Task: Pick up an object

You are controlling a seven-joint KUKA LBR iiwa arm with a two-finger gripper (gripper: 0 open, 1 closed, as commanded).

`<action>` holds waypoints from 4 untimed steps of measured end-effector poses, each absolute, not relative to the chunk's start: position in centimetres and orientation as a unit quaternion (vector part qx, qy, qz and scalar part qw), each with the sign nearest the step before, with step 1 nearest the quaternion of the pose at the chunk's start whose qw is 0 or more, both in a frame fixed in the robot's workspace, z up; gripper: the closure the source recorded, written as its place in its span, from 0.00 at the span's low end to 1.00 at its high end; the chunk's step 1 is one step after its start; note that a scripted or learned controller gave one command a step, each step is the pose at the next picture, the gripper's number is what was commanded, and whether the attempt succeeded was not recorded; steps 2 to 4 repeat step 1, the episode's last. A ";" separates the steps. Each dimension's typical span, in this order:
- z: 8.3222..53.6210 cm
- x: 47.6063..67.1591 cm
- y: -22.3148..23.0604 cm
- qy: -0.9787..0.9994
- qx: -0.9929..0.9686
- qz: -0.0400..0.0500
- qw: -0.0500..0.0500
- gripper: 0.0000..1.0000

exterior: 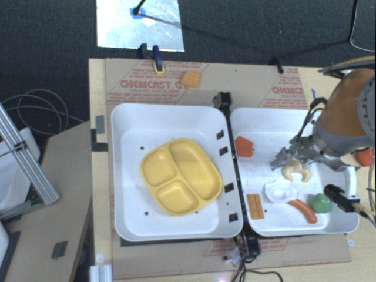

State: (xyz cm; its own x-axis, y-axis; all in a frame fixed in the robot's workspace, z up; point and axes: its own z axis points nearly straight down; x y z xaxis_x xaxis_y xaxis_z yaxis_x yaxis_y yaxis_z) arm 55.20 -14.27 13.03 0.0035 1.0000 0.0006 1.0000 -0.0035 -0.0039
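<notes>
Two white bins sit side by side on the bench, and the arm comes in from the right over the right bin (264, 125). The gripper (281, 159) is low over the middle of that bin; can't tell whether the claw is open or closed.

A beige croissant-shaped piece (296, 170) lies just beside the claw tip, on its right and toward the bin's front wall. Touching or a hair apart, can't tell. A white egg-like piece (279, 191) lies just in front of the croissant, near the claw but apart from it. An orange-red block (244, 147) sits left of the claw by the bin's left wall, clearly apart. A tan cracker-like rectangle (254, 206) is in the front-left corner. A red-orange sausage (302, 210) lies along the front wall, with a green round piece (321, 202) just beside its right end.

The left bin (135, 122) holds a yellow three-compartment plate (181, 175), well apart from the claw.

Writing: a brown cardboard sheet (247, 78) under the bins has red print. "CHEMCAST" is readable behind the left bin, and the same print is partly readable behind the right bin. The smaller line under it is too small to read.

A small orange-tan piece (191, 79) lies on the cardboard behind the left bin. A blue and yellow clamp (157, 59) sits at the cardboard's back edge. A shiny silver sheet (140, 16) lies on the dark floor beyond.
</notes>
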 end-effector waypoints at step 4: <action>8.9 55.6 -19.5 -0.707 -0.707 -0.004 -0.006 0.00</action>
